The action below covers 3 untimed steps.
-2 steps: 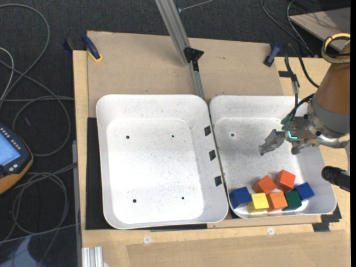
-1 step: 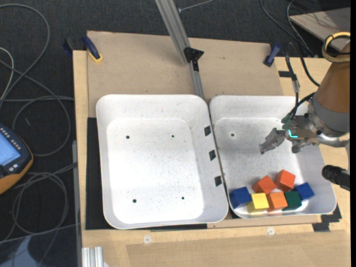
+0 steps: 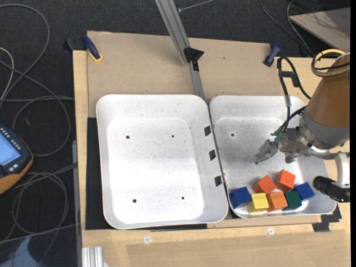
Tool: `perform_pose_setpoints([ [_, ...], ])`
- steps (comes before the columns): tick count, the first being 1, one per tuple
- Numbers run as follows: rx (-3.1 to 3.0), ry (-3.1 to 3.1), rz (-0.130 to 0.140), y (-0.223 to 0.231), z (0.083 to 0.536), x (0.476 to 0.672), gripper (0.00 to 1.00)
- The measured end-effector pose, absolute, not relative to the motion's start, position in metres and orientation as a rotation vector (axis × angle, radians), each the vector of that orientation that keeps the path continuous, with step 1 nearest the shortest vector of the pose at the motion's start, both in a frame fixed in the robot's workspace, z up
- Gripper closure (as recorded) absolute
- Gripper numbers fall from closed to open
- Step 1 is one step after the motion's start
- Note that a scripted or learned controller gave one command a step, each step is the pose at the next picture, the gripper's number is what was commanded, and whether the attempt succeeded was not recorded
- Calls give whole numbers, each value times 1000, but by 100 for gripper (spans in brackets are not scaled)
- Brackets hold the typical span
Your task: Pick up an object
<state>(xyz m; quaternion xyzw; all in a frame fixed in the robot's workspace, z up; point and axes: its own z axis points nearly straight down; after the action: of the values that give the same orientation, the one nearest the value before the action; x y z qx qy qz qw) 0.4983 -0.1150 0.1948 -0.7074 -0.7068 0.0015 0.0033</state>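
Seven or so little blocks (image 3: pixel 271 193) sit bunched in the near corner of the right bin (image 3: pixel 245 121), and my gripper (image 3: pixel 273 151) hovers just above and to the far side of them, fingers spread apart, holding nothing. I reckon the orange cube (image 3: pixel 266 184) at the pile's far edge is my best bet, since it's less hemmed in. They look hard, smooth and square-edged, so I'd come straight down and square to its faces.

Blocks (image 3: pixel 271 193) clustered in right bin (image 3: pixel 245 121), near front edge; left bin (image 3: pixel 150 107) alongside.
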Motion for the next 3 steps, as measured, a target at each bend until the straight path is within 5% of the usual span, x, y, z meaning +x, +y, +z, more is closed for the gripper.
perform_pose_setpoints([
  [2, -2217, -2216, 4, -122, 97, 501, 0],
  [3, -2222, -2221, -3, -123, 110, 503, 100],
])
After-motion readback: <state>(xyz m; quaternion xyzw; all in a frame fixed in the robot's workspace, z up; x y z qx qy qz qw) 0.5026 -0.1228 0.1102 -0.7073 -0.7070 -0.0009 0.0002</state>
